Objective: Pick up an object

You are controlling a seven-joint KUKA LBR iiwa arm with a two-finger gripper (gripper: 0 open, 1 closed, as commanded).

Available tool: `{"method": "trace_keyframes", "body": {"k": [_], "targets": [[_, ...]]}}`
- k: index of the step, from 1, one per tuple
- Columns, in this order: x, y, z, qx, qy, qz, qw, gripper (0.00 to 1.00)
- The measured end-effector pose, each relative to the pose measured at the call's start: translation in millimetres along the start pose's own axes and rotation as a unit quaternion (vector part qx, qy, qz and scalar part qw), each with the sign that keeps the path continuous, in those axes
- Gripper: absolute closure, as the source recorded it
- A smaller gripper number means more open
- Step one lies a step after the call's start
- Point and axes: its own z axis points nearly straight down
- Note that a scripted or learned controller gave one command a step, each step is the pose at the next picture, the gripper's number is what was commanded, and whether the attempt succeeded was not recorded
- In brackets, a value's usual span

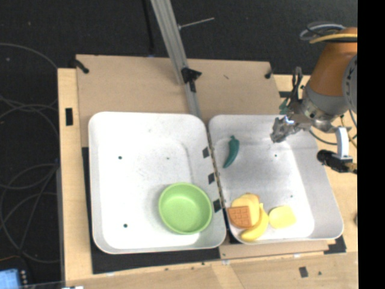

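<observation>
The gripper (280, 131) is seen at the right bin's (301, 161) one o'clock edge; its finger spread cannot be told. A green pepper (231, 152) lies at ten o'clock, toy foods (246, 212) at six, a green bowl (185, 207) leftward.

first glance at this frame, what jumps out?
The green bowl in the near right corner of the left bin, bright against the white. Next, the yellow and orange toy food cluster in the right bin's near left corner, with a teal pepper-like piece farther back by the divider. The gripper hangs over that bin's far edge.
</observation>
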Motion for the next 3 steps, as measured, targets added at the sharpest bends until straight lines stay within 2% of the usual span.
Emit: {"method": "trace_keyframes", "body": {"k": [1, 2, 3], "targets": [[-2, -9, -56, -0.003, -0.001, 0.000, 1.0000, 1.00], [-3, -8, -85, -0.002, 0.000, -0.002, 1.0000, 1.00], [49, -26, -93, 0.000, 0.001, -0.005, 1.0000, 1.00]]}}
